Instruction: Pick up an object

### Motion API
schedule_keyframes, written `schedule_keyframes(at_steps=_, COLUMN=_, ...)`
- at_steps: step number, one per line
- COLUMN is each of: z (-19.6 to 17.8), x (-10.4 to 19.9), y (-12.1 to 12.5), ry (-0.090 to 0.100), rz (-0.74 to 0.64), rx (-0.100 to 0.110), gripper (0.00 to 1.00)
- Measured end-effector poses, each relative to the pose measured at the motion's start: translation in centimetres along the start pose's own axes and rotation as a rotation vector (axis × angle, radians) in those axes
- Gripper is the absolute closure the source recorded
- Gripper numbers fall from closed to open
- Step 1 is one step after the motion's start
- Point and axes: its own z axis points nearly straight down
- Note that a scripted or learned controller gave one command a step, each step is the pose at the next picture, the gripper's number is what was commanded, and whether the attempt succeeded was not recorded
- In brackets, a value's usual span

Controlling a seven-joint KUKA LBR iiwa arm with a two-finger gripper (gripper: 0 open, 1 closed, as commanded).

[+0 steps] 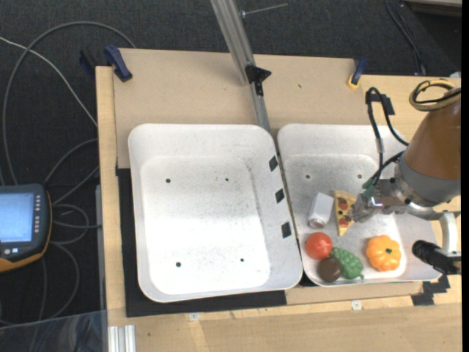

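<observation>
In the right bin lie a yellow pizza slice, a small white cylinder, a red tomato, a dark brown round piece, a green broccoli-like piece and an orange pumpkin. My gripper hangs low over the bin, right at the pizza slice's right edge. Its fingers look closed against that edge, but the wrist hides the contact, so a hold cannot be confirmed.
The left bin stands beside the right one. A slanted metal pole crosses the bench's back to the gap between the bins. Blue clamps grip the bench's far edge. Black cables trail from the arm.
</observation>
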Motion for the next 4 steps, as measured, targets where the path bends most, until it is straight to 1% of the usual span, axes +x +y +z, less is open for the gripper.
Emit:
schedule_keyframes(at_steps=1, z=-6.3, x=0.2, y=0.6, ry=-0.001, rz=-0.001, rx=-0.004, gripper=1.0)
schedule_keyframes(at_steps=2, z=-10.8, x=-0.1, y=1.3, ry=-0.001, rz=-0.001, rx=-0.002, gripper=1.0)
schedule_keyframes(at_steps=3, z=-9.2, x=4.7, y=2.2, ry=0.004, rz=-0.005, rx=0.008, gripper=1.0)
schedule_keyframes(at_steps=4, z=-7.8, x=9.7, y=3.1, ry=0.005, rz=-0.005, rx=0.009, gripper=1.0)
